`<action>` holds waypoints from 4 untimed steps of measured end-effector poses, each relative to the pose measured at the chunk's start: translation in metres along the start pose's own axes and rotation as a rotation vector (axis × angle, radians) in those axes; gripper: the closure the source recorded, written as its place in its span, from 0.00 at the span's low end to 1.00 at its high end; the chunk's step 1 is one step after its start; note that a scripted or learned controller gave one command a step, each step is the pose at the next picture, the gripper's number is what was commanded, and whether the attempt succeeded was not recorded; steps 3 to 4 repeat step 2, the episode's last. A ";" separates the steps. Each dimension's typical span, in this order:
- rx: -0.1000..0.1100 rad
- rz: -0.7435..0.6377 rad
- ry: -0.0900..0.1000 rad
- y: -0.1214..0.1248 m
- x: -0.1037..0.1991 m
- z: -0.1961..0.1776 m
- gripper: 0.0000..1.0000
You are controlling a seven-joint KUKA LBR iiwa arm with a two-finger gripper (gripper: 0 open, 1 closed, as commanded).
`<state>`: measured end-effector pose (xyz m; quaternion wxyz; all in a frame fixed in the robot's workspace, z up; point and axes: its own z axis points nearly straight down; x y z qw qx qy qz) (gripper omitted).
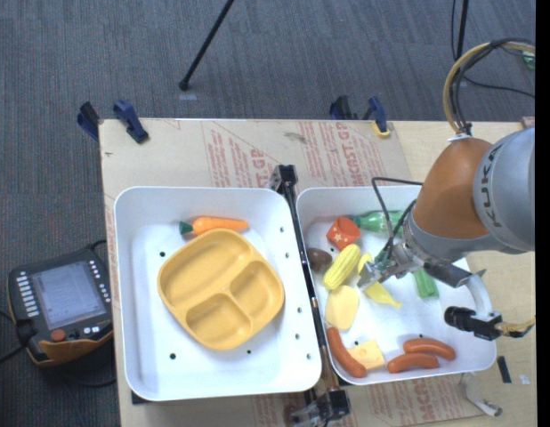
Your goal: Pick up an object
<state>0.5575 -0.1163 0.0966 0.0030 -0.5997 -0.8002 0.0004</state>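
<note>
Yellow corn (pixel 342 266): lain beside the hand (pixel 375 275), likeliest pick.
Hand: lowered into the right bin (pixel 485 356); finger state cannot be told.
Yellow tray (pixel 221 288): parked apart, left bin (pixel 133 327).

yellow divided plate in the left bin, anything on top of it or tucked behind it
The yellow plate has nothing in its three compartments. A toy carrot lies just behind its far rim on the left bin floor. Whatever is under the plate is covered.
</note>
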 end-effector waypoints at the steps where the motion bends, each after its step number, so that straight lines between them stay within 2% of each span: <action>1: -0.002 -0.276 -0.003 -0.002 0.071 -0.101 1.00; 2: -0.002 -0.200 -0.003 -0.054 0.110 -0.193 1.00; 4: -0.002 -0.200 -0.003 -0.054 0.110 -0.193 1.00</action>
